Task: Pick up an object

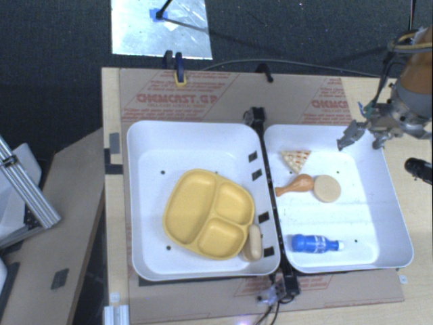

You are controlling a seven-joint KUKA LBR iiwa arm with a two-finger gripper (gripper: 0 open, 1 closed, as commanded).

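The gripper (365,135) hangs with its fingers spread and nothing between them, above the far right corner of the right bin (396,232). In that bin lie a wedge slice (296,160), wooden spoon (318,185) and blue bottle (313,244); left of it, a yellow tray (206,212).

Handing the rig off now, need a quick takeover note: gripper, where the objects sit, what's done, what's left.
Gripper: open, holding nothing, above the far right corner of the right white bin.
Right bin: tan triangular wedge near the far side, wooden spoon with a round head mid-bin, blue plastic bottle with a white cap lying on its side near the front.
Left white bin: yellow divided plastic tray, small beige oblong piece against its front right corner.
Done: nothing picked yet.
Left: descend on one object, close, lift. The wedge looks nearest the gripper.
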